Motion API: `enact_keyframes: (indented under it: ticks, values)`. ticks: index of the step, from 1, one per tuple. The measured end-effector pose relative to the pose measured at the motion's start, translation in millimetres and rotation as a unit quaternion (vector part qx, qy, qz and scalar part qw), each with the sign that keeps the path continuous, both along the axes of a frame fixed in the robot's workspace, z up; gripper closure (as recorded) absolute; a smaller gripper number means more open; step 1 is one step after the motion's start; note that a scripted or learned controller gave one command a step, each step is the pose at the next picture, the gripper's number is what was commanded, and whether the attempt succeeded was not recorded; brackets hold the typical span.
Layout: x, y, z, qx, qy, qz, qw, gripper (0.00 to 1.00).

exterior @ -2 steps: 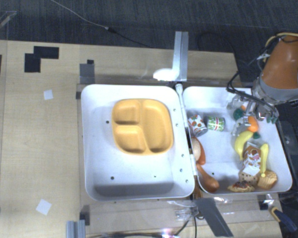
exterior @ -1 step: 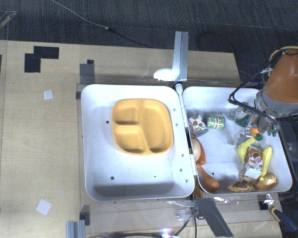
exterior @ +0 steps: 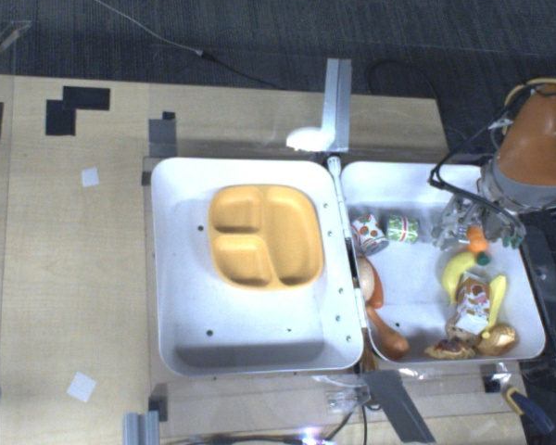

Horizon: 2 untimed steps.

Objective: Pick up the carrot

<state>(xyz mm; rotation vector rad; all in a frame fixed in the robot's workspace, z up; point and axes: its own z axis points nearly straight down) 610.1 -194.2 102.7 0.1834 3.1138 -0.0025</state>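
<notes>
The carrot (exterior: 479,240) is a small orange piece with a green tip, lying in the right bin (exterior: 417,276) near its far right wall. My gripper (exterior: 478,229) hangs right over it, below the grey wrist and orange band. The fingers (exterior: 449,227) stand apart on either side of the carrot, open, and part of the carrot is hidden beneath the gripper.
A yellow banana (exterior: 458,272) lies just in front of the carrot, with a packet (exterior: 473,306) and brown toy foods (exterior: 494,339) nearer the front wall. Two small cans (exterior: 386,231) sit to the left. A brown-orange long piece (exterior: 382,318) lies along the divider. The left bin holds a yellow tray (exterior: 263,235).
</notes>
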Motion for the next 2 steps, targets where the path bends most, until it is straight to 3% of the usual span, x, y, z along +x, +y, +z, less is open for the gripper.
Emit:
enact_keyframes:
  ticks: [1,2]
  values:
    - [17.9,37.6,68.0,-0.0002,0.003,0.051,0.9987,1.00]
    - [-29.8,11.4,-12.5,-0.0025,0.003,0.155,0.9879,1.00]
